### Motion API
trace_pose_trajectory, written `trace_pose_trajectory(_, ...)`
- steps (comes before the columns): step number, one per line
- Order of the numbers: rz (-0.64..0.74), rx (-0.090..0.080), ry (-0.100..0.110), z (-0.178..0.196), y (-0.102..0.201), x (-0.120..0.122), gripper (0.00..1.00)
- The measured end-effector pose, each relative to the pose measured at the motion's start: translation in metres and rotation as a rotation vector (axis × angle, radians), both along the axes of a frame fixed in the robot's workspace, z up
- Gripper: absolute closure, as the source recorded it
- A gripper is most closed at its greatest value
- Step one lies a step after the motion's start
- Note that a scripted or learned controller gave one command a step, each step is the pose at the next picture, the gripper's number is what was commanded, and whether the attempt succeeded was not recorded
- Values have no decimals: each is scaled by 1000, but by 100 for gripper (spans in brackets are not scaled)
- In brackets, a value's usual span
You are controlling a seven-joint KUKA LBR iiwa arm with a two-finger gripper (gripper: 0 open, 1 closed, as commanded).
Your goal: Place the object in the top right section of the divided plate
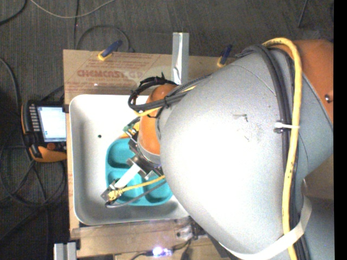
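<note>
A teal divided plate [116,157] lies in the left white bin [87,145], toward that bin's right half. The grey arm with its orange band [150,124] reaches in from the right and covers the right part of the plate. My gripper [135,146] hangs low over the plate, mostly hidden under the wrist. I cannot make out the object; whatever is under the wrist is hidden. The plate's left sections that show look bare.
The arm's large grey body [238,145] hides the right bin. A small dark speck [100,136] marks the left bin's floor. Cardboard [108,72] with blue clamps lies behind the bin. A hand-held screen [47,124] sits off the bench at left.
</note>
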State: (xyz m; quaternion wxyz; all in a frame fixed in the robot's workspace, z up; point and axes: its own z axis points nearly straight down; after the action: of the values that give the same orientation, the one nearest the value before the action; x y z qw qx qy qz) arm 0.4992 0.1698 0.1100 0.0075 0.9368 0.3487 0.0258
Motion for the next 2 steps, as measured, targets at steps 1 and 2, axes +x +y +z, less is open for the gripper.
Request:
trace_pose_trajectory(1,-123,-4,15,-11,54,-2,100)
trace_pose_trajectory(2,-66,-8,57,69,-13,64,100)
